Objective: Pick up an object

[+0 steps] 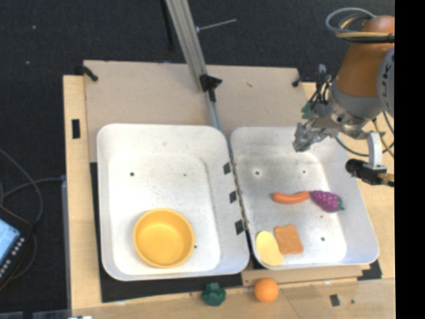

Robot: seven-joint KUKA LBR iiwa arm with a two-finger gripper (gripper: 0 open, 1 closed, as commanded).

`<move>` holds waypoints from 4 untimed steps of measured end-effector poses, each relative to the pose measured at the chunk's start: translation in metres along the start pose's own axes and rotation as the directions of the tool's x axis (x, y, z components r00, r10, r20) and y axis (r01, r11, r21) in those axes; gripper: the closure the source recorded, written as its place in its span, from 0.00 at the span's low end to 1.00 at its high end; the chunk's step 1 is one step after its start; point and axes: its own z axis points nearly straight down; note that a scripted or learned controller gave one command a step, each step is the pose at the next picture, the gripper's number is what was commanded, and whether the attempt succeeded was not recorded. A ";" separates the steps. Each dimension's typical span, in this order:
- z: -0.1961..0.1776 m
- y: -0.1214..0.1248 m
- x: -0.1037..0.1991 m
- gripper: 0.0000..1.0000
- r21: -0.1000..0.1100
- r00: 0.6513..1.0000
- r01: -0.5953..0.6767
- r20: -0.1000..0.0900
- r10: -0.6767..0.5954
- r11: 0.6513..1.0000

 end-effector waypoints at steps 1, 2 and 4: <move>-0.001 -0.032 0.047 1.00 0.000 1.000 0.001 0.000 -0.001 1.000; -0.007 -0.054 0.083 1.00 -0.001 1.000 0.001 -0.001 -0.001 1.000; -0.002 -0.098 0.174 1.00 0.000 1.000 0.002 -0.002 -0.002 1.000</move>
